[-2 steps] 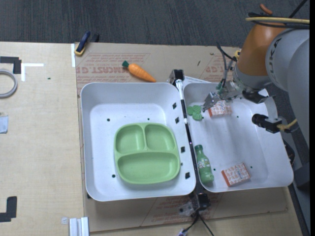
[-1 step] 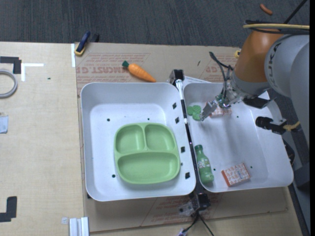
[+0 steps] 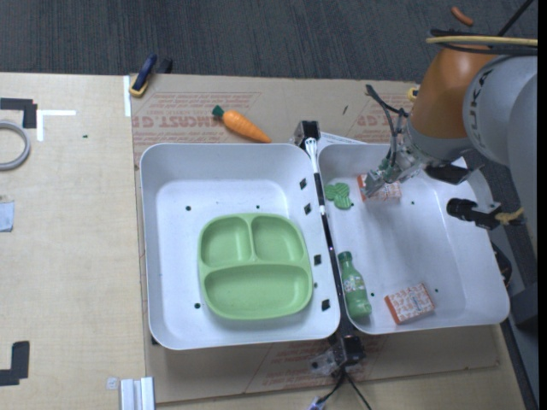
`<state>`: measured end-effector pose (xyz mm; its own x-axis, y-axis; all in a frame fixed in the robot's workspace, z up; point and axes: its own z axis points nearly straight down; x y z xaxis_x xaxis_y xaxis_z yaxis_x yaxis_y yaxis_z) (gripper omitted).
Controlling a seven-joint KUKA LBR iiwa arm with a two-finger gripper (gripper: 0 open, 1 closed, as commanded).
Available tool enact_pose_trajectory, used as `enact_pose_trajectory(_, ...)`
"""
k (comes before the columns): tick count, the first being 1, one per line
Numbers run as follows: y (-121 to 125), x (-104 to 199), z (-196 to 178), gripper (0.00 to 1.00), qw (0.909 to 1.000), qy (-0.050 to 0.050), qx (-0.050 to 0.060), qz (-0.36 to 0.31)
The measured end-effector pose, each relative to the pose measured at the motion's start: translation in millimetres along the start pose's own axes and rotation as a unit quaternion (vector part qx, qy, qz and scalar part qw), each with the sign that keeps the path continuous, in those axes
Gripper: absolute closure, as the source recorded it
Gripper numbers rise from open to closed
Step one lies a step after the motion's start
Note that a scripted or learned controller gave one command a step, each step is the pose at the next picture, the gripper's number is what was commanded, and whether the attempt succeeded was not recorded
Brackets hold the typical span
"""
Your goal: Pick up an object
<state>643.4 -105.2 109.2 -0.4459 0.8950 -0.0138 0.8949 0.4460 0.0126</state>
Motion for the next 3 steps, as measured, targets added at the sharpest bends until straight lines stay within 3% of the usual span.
enact_pose_trajectory(1,0.0,-0.1,0.0,0.0,1.0,0.0,0.0,0.0)
enact_pose_trajectory(2,16.0,-7.2,11.1,0.0,0.9874,0.004,0.004,-0.158)
enact_pose_trajectory(3,17.2,51.8,-83.6,0.0,0.9999,0.006,0.006,-0.013)
